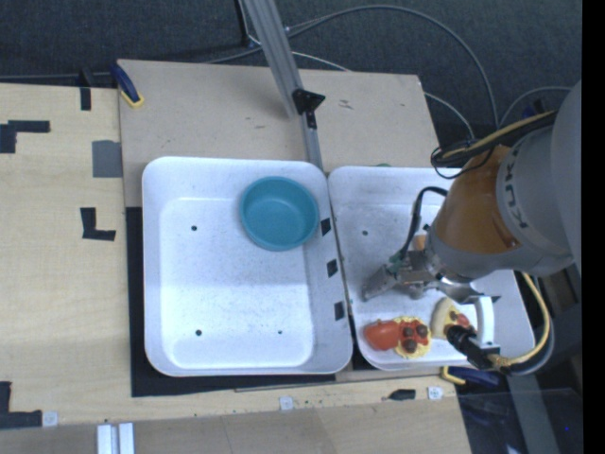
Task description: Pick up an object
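A blue bowl [279, 213] sits at the back right of the left bin [180, 282]. In the right bin [378, 206], near its front edge, lie a red and yellow toy [397, 335] and a cream-coloured piece with a red spot [451, 318]. My gripper [380, 283] hangs low over the middle of the right bin, pointing left, just behind the red toy. I see nothing between its fingers.
A grey metal pole [284, 55] slants from the top of the view down to the gap between the bins. Black cables [454, 112] loop behind the right bin. The arm's orange band [473, 220] covers the right part of the right bin.
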Action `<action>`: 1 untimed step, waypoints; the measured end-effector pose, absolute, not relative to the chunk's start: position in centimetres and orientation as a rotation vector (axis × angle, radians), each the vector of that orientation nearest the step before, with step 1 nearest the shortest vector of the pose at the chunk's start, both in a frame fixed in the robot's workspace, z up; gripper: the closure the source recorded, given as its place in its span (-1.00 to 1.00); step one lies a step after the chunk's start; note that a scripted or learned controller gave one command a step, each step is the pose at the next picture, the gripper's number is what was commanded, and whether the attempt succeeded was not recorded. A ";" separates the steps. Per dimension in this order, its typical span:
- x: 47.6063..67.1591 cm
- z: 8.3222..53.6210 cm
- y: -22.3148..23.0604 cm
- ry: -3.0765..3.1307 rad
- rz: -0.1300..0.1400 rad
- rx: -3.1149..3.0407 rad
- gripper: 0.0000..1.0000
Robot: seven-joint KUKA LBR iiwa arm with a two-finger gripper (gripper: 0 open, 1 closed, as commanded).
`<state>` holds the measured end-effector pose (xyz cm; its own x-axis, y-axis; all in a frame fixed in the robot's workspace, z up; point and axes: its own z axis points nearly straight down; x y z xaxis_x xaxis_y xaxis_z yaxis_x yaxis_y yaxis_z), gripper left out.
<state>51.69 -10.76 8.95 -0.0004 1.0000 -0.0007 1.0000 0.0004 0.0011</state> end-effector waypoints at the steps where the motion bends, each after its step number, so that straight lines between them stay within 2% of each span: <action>1: 51.8 10.1 -10.8 2.220 0.003 2.219 1.00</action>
